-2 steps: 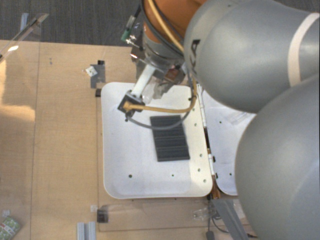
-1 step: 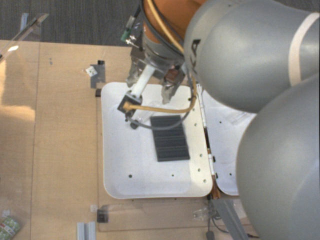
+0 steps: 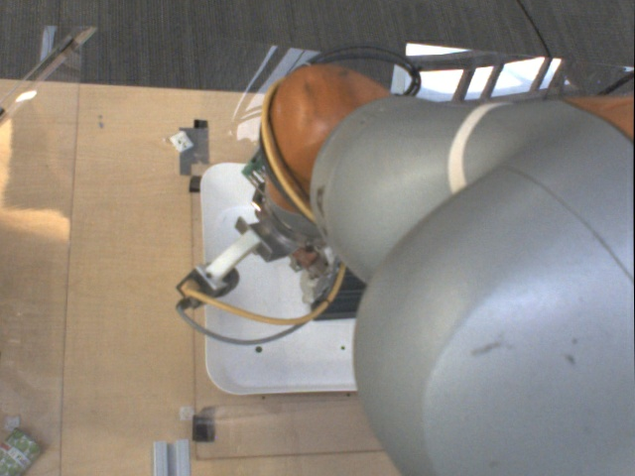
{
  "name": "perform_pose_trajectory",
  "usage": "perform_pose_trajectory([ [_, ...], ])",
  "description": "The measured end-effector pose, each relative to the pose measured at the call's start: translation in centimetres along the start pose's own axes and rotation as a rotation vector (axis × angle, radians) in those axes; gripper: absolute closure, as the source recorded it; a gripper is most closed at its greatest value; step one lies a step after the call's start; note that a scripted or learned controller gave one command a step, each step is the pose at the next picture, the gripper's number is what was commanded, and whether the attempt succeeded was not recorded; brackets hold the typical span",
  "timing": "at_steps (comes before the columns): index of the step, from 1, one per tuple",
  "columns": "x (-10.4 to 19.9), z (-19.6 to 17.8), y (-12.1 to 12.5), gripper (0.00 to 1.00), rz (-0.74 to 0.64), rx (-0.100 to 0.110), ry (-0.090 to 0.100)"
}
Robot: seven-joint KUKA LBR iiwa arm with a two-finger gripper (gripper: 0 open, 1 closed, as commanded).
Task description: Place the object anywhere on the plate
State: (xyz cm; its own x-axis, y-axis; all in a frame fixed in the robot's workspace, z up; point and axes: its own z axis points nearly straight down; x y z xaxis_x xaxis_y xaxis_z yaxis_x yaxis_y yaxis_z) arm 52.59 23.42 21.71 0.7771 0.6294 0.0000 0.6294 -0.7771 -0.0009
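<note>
My grey arm (image 3: 496, 286) with its orange band (image 3: 308, 117) covers most of the camera view. Its wrist hangs low over a white bin (image 3: 238, 355). The gripper (image 3: 316, 278) points down into the bin from under the wrist, and only a bit of its metal body is visible. A white cylindrical fitting (image 3: 230, 259) sticks out to the left of the wrist, with yellow and grey cables (image 3: 248, 320) looping from it. The arm hides the right part of the bin's floor and whatever lies there.
The bin sits on a wooden bench (image 3: 99, 266). Small black brackets stand at its upper left corner (image 3: 196, 147) and lower left corner (image 3: 202, 426). A small green item (image 3: 15, 451) lies at the bench's bottom left. Dark carpet (image 3: 198, 8) runs along the far edge.
</note>
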Motion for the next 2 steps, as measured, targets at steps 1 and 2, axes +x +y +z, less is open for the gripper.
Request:
perform_pose_trajectory([
  [1,0.2,-1.2,0.1,1.0,0.001,0.002,0.004],
  [2,9.1,0.1,7.4,1.0,0.226,-0.001,0.003],
])
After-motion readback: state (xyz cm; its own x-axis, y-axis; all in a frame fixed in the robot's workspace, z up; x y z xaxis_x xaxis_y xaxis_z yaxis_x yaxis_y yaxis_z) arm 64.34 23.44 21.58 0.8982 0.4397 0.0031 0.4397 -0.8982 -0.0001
